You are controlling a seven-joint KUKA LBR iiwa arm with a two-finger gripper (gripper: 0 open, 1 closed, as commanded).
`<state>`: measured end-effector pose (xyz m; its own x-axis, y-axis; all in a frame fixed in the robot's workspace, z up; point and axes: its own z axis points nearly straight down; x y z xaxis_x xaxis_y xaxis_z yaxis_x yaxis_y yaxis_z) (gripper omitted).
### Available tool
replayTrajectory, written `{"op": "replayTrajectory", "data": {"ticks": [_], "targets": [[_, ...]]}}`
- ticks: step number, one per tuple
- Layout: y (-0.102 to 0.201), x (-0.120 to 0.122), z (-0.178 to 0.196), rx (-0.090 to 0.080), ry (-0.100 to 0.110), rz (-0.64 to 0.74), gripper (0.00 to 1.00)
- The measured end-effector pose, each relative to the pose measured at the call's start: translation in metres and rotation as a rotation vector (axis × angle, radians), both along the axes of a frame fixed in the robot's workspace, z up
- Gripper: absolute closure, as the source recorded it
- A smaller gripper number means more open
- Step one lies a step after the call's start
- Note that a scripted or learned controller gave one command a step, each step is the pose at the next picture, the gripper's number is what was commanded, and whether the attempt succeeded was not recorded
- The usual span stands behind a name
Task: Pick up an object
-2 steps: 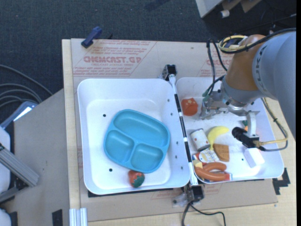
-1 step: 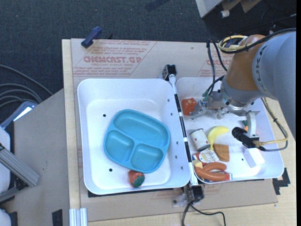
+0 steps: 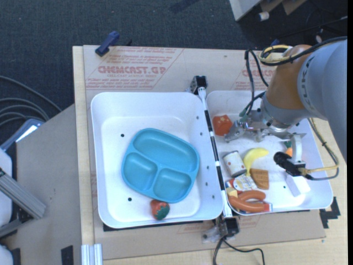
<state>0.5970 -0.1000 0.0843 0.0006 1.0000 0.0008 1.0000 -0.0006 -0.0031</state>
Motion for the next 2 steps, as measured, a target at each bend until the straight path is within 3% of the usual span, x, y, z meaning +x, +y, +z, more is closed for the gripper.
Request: {"op": "replayTrajectory", "data": {"ticks": [1,2], "targets": [[0.0004,0.0004,0.01,0.0,-0.001,0.0,1.0],[0.0004,0.0004,0.0099,0.0,-0.001,0.0,0.0]]}}
